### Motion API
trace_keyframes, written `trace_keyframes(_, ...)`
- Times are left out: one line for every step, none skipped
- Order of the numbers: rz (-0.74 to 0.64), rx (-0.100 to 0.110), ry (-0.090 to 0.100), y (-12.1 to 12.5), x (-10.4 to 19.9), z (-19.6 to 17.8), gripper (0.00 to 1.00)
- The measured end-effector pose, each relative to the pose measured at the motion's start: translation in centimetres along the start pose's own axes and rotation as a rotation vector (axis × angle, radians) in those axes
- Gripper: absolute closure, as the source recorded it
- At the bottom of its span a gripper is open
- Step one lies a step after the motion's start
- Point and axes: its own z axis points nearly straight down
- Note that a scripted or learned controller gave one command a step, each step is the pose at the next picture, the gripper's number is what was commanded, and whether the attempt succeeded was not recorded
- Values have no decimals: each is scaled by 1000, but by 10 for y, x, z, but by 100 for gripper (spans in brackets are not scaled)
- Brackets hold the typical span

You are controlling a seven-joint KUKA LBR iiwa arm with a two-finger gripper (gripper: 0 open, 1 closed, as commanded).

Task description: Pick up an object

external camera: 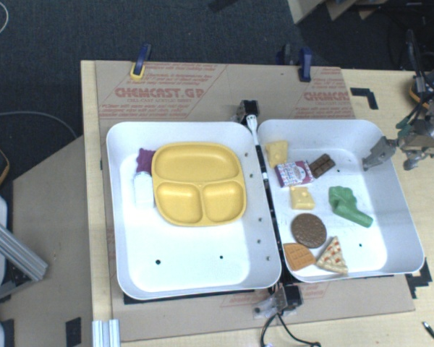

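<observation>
Two white bins are sitting side by side on the bench. The left bin [123, 215] is carrying a yellow divided tray [199, 183], with a purple item [144, 160] and a white bottle [142, 191] tucked at the tray's left. The right bin [398, 223] is holding toy food: a green piece [347, 205], a brown round cookie [308, 230], a pizza slice [333, 256], a cheese wedge [301, 197], a chocolate bar [321, 165]. The gripper [390, 152] is hanging over the right bin's far right edge, nothing between its fingers.

The yellow tray [199, 182] crowds the far half of the left bin [123, 266]; its near half lies open. Food pieces scatter across the right bin's [409, 241] middle.
</observation>
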Motion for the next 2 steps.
trace_keyframes(-3,-13,-3,3,0,-7,0)
trace_keyframes(-3,-6,-1,1,4,57,0)
